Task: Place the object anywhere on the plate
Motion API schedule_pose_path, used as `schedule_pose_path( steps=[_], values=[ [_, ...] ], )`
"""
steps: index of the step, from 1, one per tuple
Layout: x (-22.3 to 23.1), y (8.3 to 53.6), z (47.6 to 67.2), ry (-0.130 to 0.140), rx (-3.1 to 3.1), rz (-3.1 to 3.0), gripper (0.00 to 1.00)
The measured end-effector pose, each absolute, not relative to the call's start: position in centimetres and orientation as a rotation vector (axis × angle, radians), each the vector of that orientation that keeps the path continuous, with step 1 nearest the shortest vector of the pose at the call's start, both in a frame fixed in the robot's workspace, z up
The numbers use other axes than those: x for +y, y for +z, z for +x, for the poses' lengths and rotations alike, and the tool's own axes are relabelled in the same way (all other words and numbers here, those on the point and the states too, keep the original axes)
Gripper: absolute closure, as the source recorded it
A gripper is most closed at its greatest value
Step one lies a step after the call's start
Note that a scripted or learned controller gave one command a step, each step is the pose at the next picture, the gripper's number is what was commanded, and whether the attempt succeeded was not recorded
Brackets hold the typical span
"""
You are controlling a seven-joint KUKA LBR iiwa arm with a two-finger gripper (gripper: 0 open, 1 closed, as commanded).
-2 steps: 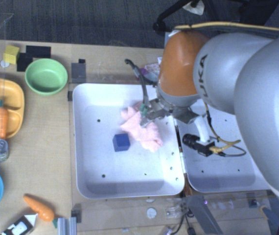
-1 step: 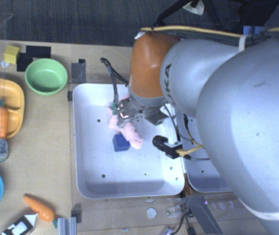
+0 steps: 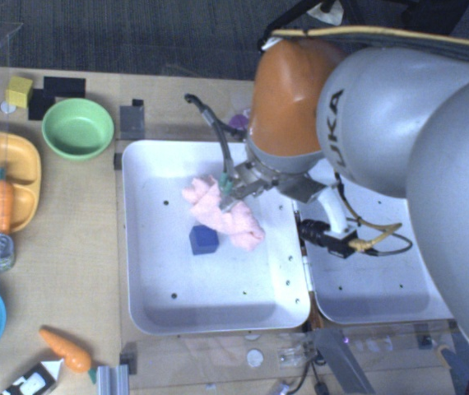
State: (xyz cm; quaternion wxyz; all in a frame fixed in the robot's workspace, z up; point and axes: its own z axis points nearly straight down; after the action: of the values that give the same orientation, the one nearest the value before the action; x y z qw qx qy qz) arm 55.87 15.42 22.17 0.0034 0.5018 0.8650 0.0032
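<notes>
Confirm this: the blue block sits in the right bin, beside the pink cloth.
Not quite. In the camera view the blue block sits in the left bin, not the right, and it is beside the pink cloth, as you said.

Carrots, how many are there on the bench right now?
2. One carrot lies on the yellow divided tray at the left edge. The other carrot lies on the bench near the bottom-left corner. The arm could hide more on the right.
</notes>
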Motion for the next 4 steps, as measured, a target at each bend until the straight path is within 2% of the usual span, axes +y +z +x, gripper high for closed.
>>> schedule_pose_path(
  steps=[1,2,3,4],
  values=[
    [21.8,22.5,55.5,0.008,2.445,1.969,1.00],
    [19.1,22.2,51.5,0.006,2.675,1.641,1.00],
    [22.6,11.5,50.5,0.005,2.722,1.569,1.00],
    [18.6,21.5,60.3,0.009,2.497,1.899,1.00]
  ],
)
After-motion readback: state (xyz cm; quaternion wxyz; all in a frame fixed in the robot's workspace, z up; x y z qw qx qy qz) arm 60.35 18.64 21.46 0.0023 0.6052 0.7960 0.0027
